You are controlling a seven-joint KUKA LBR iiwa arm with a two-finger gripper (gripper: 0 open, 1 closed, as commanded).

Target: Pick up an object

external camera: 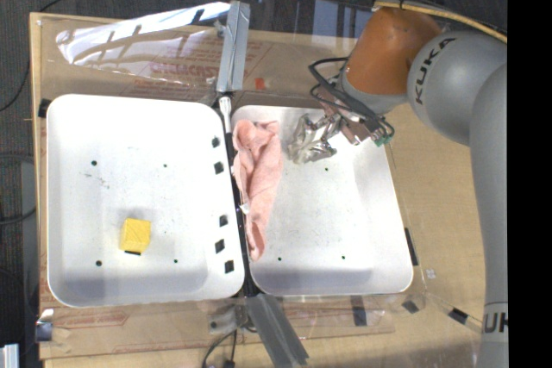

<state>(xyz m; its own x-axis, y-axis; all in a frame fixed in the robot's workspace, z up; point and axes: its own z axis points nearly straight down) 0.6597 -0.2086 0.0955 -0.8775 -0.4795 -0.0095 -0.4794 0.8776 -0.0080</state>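
A yellow block (135, 235) sat in the left bin (69, 185), toward its near-left corner, well apart from everything else. A pink cloth (257, 175) lay in the right bin (362, 220), bunched along its left wall, running from the far-left corner down toward the near edge. The gripper (312, 142) was over the right bin's far edge, just beside the cloth's upper end, arm (448, 82) reaching in from the right. Whether the tool was spread or closed could not be told; too cluttered with cables and glare. Nothing was visibly held.

Risks, as judged: the cloth was the likely target, being nearest, but it hugged the bin wall, so a descent there could clip the wall or the divider between bins. Soft fabric could also slip out with only a thin fold pinched. If the gripper dropped where it was, it looked offset to the cloth's right and might close on bare bin floor. The block was far off and would need a long traverse.
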